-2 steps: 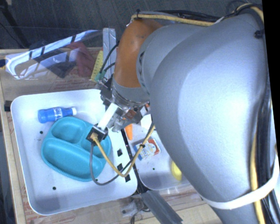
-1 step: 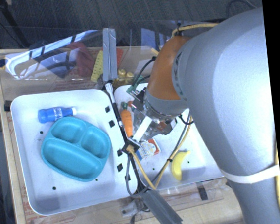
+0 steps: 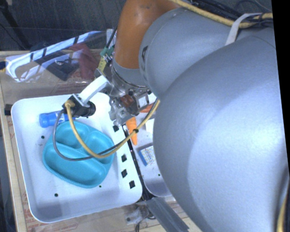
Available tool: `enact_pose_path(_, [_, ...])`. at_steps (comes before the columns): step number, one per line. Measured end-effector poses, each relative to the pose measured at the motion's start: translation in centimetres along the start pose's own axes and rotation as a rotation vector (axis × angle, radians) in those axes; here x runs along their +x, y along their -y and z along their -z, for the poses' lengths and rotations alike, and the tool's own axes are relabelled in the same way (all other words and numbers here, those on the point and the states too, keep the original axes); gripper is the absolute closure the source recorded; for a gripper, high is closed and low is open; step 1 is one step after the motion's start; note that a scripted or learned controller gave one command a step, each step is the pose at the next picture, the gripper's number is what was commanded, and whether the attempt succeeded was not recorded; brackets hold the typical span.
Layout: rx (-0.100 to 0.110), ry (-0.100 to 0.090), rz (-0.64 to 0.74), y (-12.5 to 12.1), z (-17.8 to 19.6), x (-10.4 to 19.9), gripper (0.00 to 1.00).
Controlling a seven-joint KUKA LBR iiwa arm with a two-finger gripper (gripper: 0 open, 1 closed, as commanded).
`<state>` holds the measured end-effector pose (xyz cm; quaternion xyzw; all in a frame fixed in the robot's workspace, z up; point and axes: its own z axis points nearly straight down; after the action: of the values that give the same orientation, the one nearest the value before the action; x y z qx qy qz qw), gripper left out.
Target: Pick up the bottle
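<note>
Filling most of the right side of the camera view, the grey KUKA arm (image 3: 224, 130) curves in over the bench, its orange band (image 3: 135, 26) showing near the top centre. Below the band the wrist hardware drops toward the divide between the two white bins, and the gripper (image 3: 125, 107) sits there among brackets and cabling; whether it is wide or narrow cannot be told from this angle, and nothing can be seen between its tips. A white bracket with a black fitting (image 3: 82, 106) juts left from the wrist, and a yellow cable (image 3: 81, 148) loops from it down across the left bin (image 3: 40, 201).

Inside the left bin lies a blue two-compartment dish (image 3: 79, 156), tilted, taking up the middle of the bin. Just beyond its upper left edge, near the bin's far wall, a small blue bottle (image 3: 50, 119) lies on its side, apart from the gripper and partly crossed by the cable loop. The right bin (image 3: 158, 189) is mostly hidden under the arm; an orange item (image 3: 131, 125) and a printed white package (image 3: 146, 155) show at its left edge. Behind the bins, clear plastic packaging (image 3: 51, 58) rests on the bench.
</note>
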<state>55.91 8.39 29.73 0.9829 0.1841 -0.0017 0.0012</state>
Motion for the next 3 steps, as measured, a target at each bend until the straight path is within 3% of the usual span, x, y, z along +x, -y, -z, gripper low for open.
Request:
enact_pose_path(1, [0.001,0.001,0.34,0.1,8.9,-8.4,1.0])
enact_pose_path(2, [0.002,0.003,0.307,-6.8,12.5,-6.2,1.0])
enact_pose_path(3, [0.006,0.009,0.213,-5.4,4.4,1.8,1.0])
